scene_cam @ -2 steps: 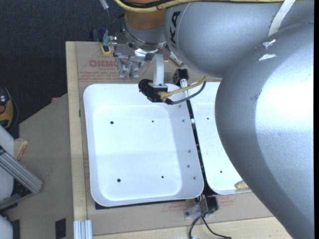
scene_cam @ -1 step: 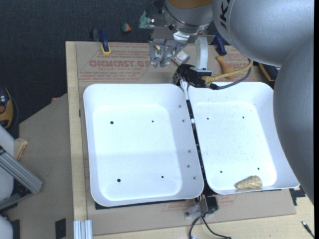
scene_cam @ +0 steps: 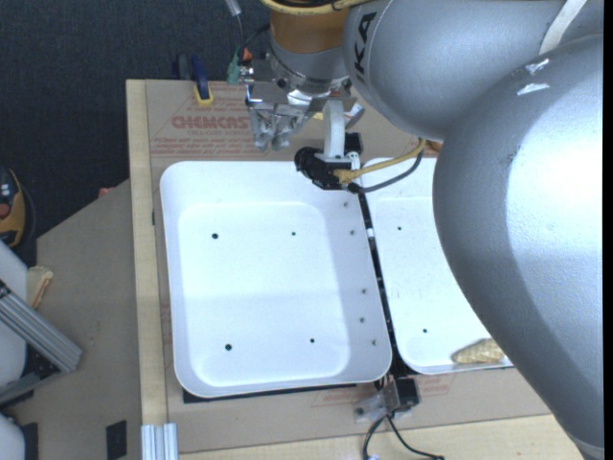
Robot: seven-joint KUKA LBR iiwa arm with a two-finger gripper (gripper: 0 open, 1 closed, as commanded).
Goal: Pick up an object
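Dark carpet-like floor surrounds a tan wooden bench (scene_cam: 144, 257), which carries red printed lettering along its far edge. Two shallow white bins sit side by side on it, touching along a dark seam. The left bin (scene_cam: 268, 276) shows a bare white floor with a few small dark dots. The right bin (scene_cam: 421, 276) is largely covered by the arm; a small tan, crumbly-looking object (scene_cam: 478, 354) lies at its near edge, partly tucked under the arm's outline. Its identity is unclear, possibly a sponge or a bit of foam.

The grey arm (scene_cam: 508, 142) sweeps in from the right and fills the upper right of the view, its orange band (scene_cam: 302, 8) sitting at top centre. Below the band, the gripper (scene_cam: 271, 134) hangs over the bench's far edge, just beyond the left bin's back rim and over the red lettering. Its metal fingers (scene_cam: 262, 138) appear close together with nothing between them, though the angle makes this hard to confirm. A black fitting with cables (scene_cam: 326, 168) rests beside the wrist, near the bins' shared back corner.

The gripper and the tan object are well apart, at opposite ends of the bins.
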